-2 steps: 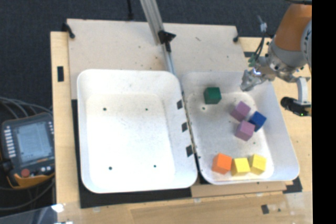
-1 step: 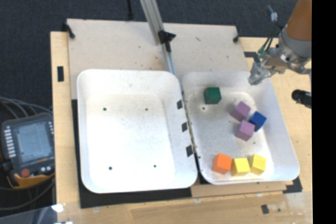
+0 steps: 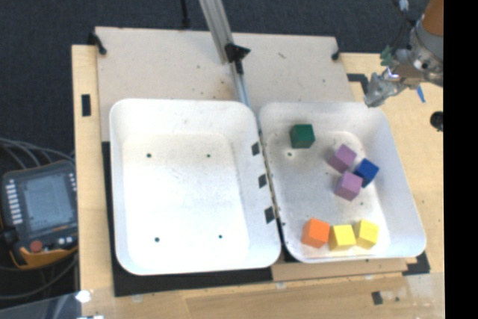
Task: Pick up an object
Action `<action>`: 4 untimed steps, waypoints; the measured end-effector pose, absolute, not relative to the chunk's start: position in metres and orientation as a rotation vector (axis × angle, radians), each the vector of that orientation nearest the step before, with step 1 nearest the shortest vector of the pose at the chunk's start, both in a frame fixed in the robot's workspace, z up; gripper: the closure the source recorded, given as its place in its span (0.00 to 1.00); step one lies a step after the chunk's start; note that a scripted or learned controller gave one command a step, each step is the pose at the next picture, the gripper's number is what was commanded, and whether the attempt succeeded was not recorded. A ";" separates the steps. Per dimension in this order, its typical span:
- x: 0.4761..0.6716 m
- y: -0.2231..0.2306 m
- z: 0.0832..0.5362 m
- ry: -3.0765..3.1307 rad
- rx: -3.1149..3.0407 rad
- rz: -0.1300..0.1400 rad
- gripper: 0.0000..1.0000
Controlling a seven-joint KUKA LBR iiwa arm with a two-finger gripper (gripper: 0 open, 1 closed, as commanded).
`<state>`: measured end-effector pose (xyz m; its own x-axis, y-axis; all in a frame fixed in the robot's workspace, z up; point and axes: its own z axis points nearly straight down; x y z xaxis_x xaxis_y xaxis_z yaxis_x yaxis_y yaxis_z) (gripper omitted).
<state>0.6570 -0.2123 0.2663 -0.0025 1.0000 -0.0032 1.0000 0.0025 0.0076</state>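
Nothing picked up yet, as far as visible: all six small foam cubes lying on the floor of the right shallow white plastic bin (image 3: 396, 160). Grey metal hand (image 3: 377, 90) hanging at the far right corner of that bin, just outside its rim, well apart from every cube. Impossible to tell whether open or closed, too small and blurred. So the whole task still to do: choosing a cube, coming down over it, closing, lifting.

Positions inside the right bin: dark green foam cube (image 3: 302, 135) alone at the far left part. Two purple foam cubes, one farther (image 3: 343, 158) and one nearer (image 3: 348, 185), with a blue foam cube (image 3: 366, 171) just beside both, on their right; touching or not, hard to say. Along the near wall a row from left to right: orange foam cube (image 3: 316, 232), yellow foam cube (image 3: 343, 236), second yellow foam cube (image 3: 367, 233), packed close together.

No real long axis on any cube, all sides about equal. Green cube nearly square to the bin walls; purple and blue ones turned at an angle. Probably the green one easiest to take, standing free of neighbours.

Left shallow white plastic bin (image 3: 187, 183) beside it on the wooden worktop (image 3: 86, 160).
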 end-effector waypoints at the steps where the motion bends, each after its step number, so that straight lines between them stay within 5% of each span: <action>1: 0.649 -0.169 0.267 2.226 2.216 0.000 1.00; 4: 0.614 -0.018 0.265 2.230 2.215 0.000 1.00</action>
